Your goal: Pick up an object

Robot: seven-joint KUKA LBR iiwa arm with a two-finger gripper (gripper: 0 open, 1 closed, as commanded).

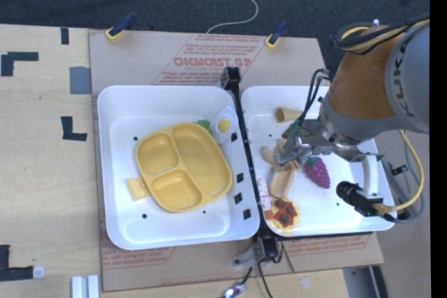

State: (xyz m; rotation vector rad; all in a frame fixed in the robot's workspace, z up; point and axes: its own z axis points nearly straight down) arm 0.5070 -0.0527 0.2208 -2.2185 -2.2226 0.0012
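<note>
Gripper (290,153) hovering mid right bin (349,220), finger state unclear, just above bread (281,183), grapes (318,172) beside. Yellow tray (183,165) lying in left bin (112,150).

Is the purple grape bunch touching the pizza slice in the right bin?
Apart. The camera view shows white bin floor between the grape bunch and the pizza slice.

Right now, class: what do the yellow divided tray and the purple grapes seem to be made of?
Yellow divided tray: probably moulded plastic, smooth, slightly glossy, with uniform colour and rounded compartment walls. Purple grapes: likely toy plastic or rubber; the bumpy cluster looks evenly coloured, though too small to tell which.
</note>
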